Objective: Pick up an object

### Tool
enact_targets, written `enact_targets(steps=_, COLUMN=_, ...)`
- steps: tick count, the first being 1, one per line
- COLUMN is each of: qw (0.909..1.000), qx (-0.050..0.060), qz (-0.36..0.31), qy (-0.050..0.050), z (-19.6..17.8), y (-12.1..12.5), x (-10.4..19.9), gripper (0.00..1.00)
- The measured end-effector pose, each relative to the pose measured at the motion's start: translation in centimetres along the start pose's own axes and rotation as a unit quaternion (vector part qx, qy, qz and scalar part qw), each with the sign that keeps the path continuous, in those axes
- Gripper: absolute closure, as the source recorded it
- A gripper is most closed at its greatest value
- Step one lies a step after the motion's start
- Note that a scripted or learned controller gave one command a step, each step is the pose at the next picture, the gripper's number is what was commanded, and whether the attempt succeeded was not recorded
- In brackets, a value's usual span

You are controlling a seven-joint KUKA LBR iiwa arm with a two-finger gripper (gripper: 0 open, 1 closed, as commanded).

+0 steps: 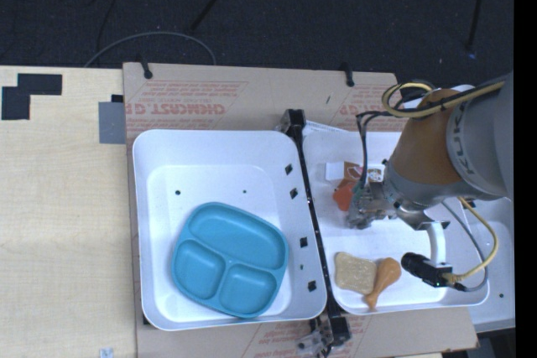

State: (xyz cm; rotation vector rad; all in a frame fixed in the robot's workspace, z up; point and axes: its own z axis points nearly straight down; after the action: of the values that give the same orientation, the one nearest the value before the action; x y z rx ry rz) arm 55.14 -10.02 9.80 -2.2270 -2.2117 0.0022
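Where the bench carries its two shallow white bins side by side, the left bin (pixel 159 180) holds one thing: a blue divided plate (pixel 229 258) with three compartments, lying flat toward the near side of that bin. A black divider (pixel 306 222) runs between the two bins from far to near.

The right bin (pixel 478 298) holds four loose things that can be counted. Toward its far left is one small white piece (pixel 334 171), and just near of it one red-orange object (pixel 342 197), partly hidden by the gripper. At the near side lies one tan slice shaped like toast (pixel 354 271), and touching its right edge is one tan drumstick-shaped piece (pixel 382 278), tilted with its thin end pointing near.

The gripper (pixel 362 210) is down in the right bin, just right of the red-orange object and apparently touching it; its tip is too dark and blurred to tell whether the claw is open, closed or gripping anything. Behind it, the single arm (pixel 470 147) reaches in from the right, its orange band (pixel 424 148) above the wrist, with yellow and black cables looping around it. One black part on a white bracket (pixel 426 268) hangs right of the drumstick-shaped piece.
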Motion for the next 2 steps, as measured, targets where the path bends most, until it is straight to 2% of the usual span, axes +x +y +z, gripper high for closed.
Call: enact_targets(steps=2, qw=1.0000, qx=-0.002, qz=-0.004, qy=-0.001, z=-10.9, y=-1.7, x=0.4, gripper=1.00)
